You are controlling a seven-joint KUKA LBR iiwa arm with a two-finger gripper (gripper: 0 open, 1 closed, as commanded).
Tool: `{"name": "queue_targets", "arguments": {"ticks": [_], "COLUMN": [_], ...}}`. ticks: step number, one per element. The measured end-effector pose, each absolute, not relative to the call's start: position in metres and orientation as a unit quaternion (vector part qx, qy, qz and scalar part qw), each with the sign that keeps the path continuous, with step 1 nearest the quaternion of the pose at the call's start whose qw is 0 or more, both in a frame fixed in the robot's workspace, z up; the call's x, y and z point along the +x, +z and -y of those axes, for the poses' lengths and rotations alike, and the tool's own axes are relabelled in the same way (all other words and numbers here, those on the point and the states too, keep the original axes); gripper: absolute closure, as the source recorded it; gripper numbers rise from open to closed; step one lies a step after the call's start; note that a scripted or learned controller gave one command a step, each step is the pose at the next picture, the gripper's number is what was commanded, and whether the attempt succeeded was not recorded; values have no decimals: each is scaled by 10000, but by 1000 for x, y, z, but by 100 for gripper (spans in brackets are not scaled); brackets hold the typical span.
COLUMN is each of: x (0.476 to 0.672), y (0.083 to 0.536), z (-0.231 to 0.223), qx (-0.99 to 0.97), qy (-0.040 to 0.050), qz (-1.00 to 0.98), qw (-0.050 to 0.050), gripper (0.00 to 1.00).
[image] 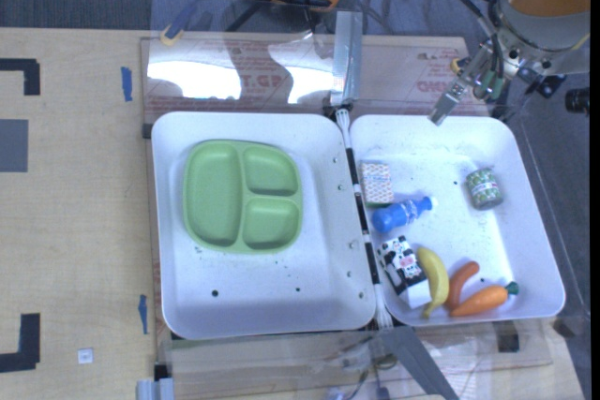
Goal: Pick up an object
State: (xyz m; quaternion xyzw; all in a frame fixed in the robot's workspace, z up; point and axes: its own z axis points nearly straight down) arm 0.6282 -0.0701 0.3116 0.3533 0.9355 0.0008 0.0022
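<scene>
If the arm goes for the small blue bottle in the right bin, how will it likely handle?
The small blue plastic bottle with a white cap lies on its side, so a nudge would probably roll it. Its smooth rounded body may slip between fingers. It looks light, likely easy to lift.

Divided plate (242, 196) pale green; bottle (400, 214) blue; banana (434, 278) yellow; carrots (481, 299) orange; cow-print box (401, 261) black-and-white; bins (178, 288) white.

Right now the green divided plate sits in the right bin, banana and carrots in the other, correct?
Not quite. The camera view shows the green divided plate in the left bin. The banana and carrots lie in the other, the right bin.
</scene>
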Motion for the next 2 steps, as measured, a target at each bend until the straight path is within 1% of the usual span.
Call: {"name": "queue_targets", "arguments": {"ticks": [1, 2], "x": [619, 592], "y": [313, 317], "z": [55, 79], "qx": [2071, -51], "qy": [7, 5], "qz": [-9783, -10000], "qw": [18, 24], "gripper": [100, 100]}}
